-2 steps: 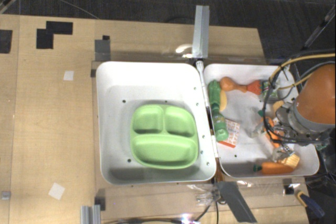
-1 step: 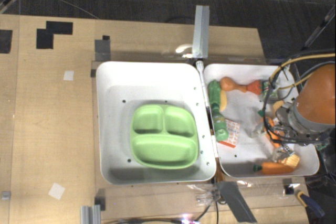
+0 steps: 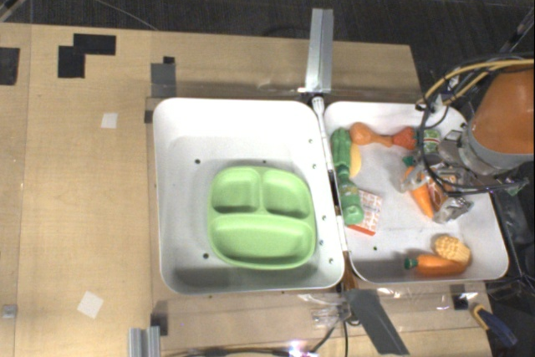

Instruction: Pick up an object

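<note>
A: Where is the gripper?

B: Low inside the right bin, near its right side, under the grey arm with the orange band. An orange piece sits right at the tips, but whether the fingers clasp it or merely stand beside it, I cannot tell.

A: What lies around it?

B: Just above, an orange drumstick-shaped toy by the far wall. Left of that, a banana beside a green cucumber, both along the divider. Below them, a small green-and-red packet. Near the front wall, a corn cob rests just above a carrot.

A: And the other bin?

B: The left bin holds a green tray with three compartments, lying flat at its middle. Both bins sit on a wooden bench, with yellow and black cables looping above the arm.
</note>
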Controlling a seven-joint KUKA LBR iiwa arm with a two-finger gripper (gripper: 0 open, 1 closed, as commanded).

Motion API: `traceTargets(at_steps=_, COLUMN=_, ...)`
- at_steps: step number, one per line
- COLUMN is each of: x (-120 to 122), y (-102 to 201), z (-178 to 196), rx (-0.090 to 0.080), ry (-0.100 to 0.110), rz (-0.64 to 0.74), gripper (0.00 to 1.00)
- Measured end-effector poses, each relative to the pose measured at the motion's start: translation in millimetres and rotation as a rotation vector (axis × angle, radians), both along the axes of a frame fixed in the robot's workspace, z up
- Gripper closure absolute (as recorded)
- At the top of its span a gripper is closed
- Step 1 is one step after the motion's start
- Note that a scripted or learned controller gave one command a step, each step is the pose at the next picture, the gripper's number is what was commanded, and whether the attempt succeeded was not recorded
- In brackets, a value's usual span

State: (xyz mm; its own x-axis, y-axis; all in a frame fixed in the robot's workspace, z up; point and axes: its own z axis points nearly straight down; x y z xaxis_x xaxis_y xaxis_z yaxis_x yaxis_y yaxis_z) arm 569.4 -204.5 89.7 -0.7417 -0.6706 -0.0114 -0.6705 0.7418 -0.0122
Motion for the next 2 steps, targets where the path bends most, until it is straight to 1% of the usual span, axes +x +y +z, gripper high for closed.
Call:
traceTargets(at_steps=1, x=4, y=3, z=14, rx=0.002, ry=-0.013, rz=0.0, gripper=1.0)
traceTargets(at_steps=2, x=21, y=32, z=90, rx=0.005, ry=0.002, rz=-0.226, gripper=1.0)
